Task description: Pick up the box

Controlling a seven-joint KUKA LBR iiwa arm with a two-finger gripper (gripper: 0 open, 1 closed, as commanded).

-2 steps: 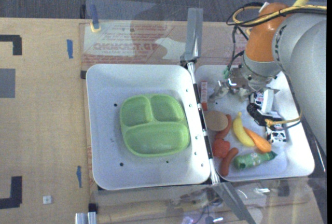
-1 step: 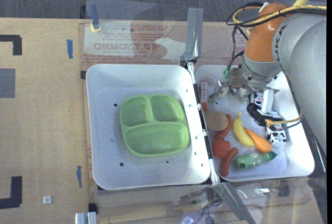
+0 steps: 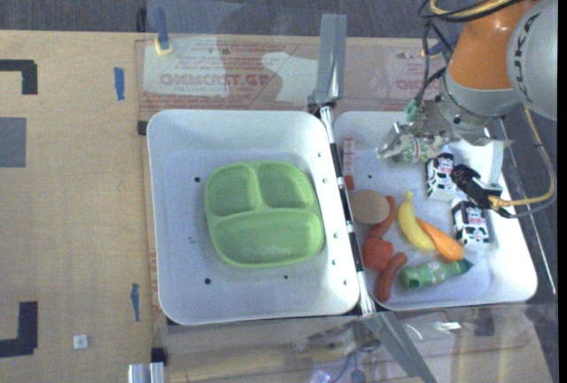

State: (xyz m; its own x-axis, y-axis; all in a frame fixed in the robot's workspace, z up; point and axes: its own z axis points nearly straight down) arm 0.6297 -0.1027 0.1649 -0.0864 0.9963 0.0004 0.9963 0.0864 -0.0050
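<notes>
While the pincer [image 3: 403, 146] hangs over the far part of the right bin [image 3: 514, 270], close to its back wall, I cannot tell how wide it stands or if it has hold of anything. Just beside it, toward the view's right, is a small white box [image 3: 440, 175] w/ black spots. A second spotted box [image 3: 472, 226] lies more to the front, near the right wall. Btw. these and the bin's left wall lie a banana [image 3: 407, 222], a carrot [image 3: 440, 241] just beside it, a brown round item [image 3: 372, 207], two red pieces [image 3: 383, 259] and, at the front, a green bottle [image 3: 431, 273]. A thin red-white thing [image 3: 347, 161] sits by the left rim, too small to name. Bare floor shows around the pincer and in the front-right corner. The left bin [image 3: 177, 160] bears a green divided plate [image 3: 263, 214] w/ open room all round it.
</notes>
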